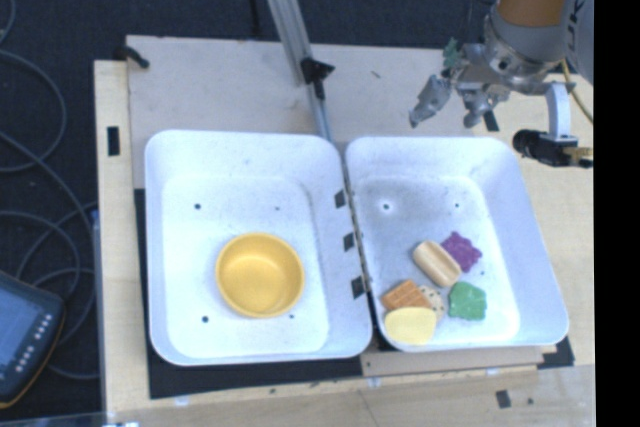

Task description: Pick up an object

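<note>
In the right bin (500,177), near its front, lie several toy foods: a tan bread roll (436,262), a purple piece (462,249), a green piece (467,301), a brown waffle-like piece (405,294) and a pale yellow piece (411,325). A yellow bowl (260,274) sits in the left bin (180,165). My gripper (458,109) hangs above the back edge of the right bin, well away from the foods. Its fingers are spread and nothing is between them.
A slanted metal pole (285,10) rises behind the seam between the two bins. Black clips (353,240) line the seam. Cables and a tablet (22,335) lie on the floor at the left, off the bench.
</note>
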You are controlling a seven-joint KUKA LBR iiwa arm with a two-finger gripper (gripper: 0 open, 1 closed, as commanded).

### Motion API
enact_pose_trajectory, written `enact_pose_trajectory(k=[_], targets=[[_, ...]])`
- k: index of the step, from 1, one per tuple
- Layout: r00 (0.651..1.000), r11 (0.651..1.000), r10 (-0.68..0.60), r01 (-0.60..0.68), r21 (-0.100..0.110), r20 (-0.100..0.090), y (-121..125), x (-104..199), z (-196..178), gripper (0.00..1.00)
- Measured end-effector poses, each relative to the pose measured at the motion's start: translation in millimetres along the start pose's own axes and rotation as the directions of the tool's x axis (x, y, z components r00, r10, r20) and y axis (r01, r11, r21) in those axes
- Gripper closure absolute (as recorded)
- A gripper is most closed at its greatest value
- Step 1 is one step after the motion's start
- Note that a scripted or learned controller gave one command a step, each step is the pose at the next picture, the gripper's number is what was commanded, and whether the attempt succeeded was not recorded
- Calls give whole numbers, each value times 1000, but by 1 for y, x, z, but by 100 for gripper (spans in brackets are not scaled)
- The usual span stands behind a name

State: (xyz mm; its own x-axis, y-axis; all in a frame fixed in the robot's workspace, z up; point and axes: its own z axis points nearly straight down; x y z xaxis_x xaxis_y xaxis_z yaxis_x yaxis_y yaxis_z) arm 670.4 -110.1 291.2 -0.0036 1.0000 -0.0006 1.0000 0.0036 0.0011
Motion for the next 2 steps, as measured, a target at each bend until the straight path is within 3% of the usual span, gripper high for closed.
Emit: enact_pose_trajectory(k=[1, 2], targets=[[1000, 1000, 0, 0, 0, 1, 0, 0, 0, 0], [1000, 1000, 4, -4, 4, 3, 1, -2, 42, 0]])
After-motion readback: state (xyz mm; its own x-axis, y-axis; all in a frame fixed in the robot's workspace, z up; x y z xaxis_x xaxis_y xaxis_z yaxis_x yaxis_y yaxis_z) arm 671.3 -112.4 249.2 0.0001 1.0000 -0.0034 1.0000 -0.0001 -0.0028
